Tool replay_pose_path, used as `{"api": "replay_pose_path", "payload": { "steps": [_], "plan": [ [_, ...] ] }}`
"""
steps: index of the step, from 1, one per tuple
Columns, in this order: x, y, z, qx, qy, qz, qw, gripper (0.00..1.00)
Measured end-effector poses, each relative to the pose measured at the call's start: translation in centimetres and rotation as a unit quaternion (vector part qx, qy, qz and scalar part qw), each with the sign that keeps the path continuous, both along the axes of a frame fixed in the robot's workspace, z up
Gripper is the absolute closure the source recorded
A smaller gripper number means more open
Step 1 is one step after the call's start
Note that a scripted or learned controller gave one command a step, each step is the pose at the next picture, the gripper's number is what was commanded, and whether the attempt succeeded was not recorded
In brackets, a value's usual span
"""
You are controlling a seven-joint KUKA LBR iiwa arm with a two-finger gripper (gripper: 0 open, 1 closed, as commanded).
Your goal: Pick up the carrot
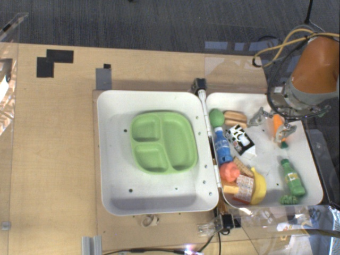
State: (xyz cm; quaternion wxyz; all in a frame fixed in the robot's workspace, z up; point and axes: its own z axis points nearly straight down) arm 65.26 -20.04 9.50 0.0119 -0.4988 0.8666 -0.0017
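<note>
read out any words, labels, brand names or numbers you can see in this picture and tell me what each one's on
No text can be read in this view.
Blue bottle: a label, too small to read.
Green bottle: a paler label band, too blurred to read.
Small red-and-white packet beside the banana: print, not legible.
Black-and-white object: a pattern; whether it holds letters cannot be told.

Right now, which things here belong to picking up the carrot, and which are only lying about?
Job:
small orange carrot, beneath the arm
two-finger gripper, right white bin

Lying about:
green divided plate, left bin
yellow banana
green bottle
blue bottle
</note>
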Motion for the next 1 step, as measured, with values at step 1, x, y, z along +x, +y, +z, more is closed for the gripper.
{"api": "replay_pose_path", "payload": {
  "steps": [1],
  "plan": [
    [0.52,-0.16,1.69,-0.0033,-0.01,-0.001,0.9999,1.0]
  ]
}}
